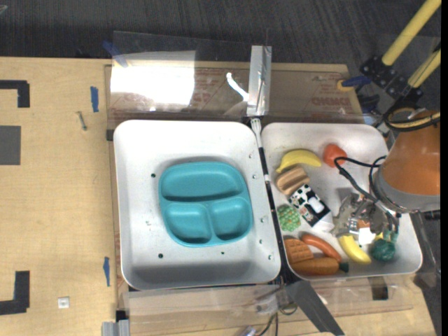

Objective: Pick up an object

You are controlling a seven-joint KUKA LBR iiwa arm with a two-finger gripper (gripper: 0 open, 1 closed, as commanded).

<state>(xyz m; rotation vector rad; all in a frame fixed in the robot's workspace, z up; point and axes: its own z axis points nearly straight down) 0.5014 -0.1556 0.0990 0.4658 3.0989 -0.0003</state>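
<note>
Yellow plastic banana (354, 249) at the right bin's (364, 137) lower right is what we read as the likely target. It lies right beneath the hand (358, 219), with a green toy (383, 249) just beside it at the right. We cannot tell how the hand is set; its metal parts blur together over the clutter, and nothing is visibly held.

Going outward in the same bin: a red sausage (321, 244) and an orange-brown bread-like piece (311, 262) lie touching at the lower left. A green round piece (289, 217) and a black-and-white block (308, 203) sit near the middle. A tan bun-like piece (292, 179), a second banana (299, 159) and an orange-red item (334, 152) are toward the far side. A black cable (353, 170) loops from the arm's orange band (416, 163) across the bin.

The left bin (133, 187) holds a teal divided tray (205, 202). Both bins rest on the tan bench (49, 187).

Risks as we judge them:
- Crowding: the banana, green toy and sausage lie close, so a closing hand could nudge neighbours or pinch two things.
- The banana is curved and smooth and may slip out.
- It is near the bin wall, so the hand could clip the rim.
- The cable could snag on toys.
</note>
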